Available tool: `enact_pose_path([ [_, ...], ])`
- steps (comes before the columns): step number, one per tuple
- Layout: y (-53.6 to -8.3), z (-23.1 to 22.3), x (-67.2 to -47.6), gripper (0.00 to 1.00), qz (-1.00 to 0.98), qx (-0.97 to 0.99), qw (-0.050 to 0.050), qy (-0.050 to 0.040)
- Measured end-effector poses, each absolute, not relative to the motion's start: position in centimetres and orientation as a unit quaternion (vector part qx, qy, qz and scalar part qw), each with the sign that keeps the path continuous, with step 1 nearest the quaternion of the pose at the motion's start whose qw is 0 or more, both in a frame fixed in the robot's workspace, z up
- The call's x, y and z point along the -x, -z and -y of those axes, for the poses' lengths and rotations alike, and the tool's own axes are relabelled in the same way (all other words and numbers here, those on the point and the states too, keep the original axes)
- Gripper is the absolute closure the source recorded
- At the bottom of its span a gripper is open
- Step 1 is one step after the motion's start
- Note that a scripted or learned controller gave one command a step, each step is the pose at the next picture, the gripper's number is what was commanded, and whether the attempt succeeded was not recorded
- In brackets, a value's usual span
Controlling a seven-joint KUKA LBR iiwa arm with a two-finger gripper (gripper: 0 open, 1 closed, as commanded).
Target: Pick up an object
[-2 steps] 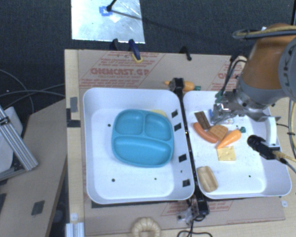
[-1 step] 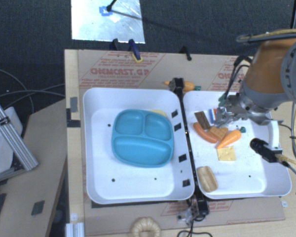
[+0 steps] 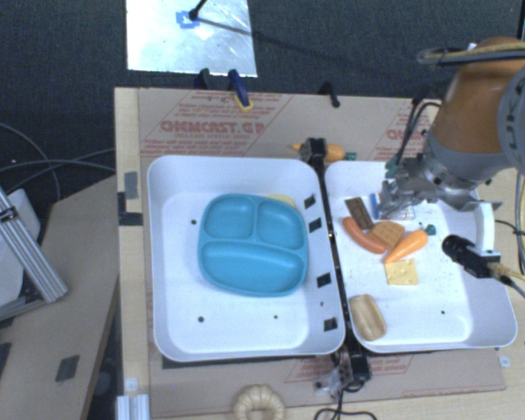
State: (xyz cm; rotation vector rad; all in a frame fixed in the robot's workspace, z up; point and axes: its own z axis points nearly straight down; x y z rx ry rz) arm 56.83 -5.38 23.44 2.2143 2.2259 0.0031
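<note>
My arm (image 3: pixel 486 112) reaching in from right, wrist bent down, gripper (image 3: pixel 397 201) low over right bin (image 3: pixel 486 318) back edge. Grip state: cannot tell. Carrot (image 3: pixel 406 245) mid-bin, beside cracker (image 3: pixel 388 233).

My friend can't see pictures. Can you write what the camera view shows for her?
A grey and orange robot arm's gripper hangs over toy food in the right white bin: carrot, hot dog, cracker, bread roll. The left bin holds a blue divided plate.

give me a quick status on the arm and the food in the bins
Pincer low over right bin, beside brown bar. Nothing seen gripped. Carrot, sausage, cracker crowded close by. Blue plate in left bin.
</note>
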Motion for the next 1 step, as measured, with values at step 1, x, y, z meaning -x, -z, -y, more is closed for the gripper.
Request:
enact_pose_path([
  [1,-21.93,6.22,-57.33,1.0,-0.707,-0.707,0.001,0.0001],
])
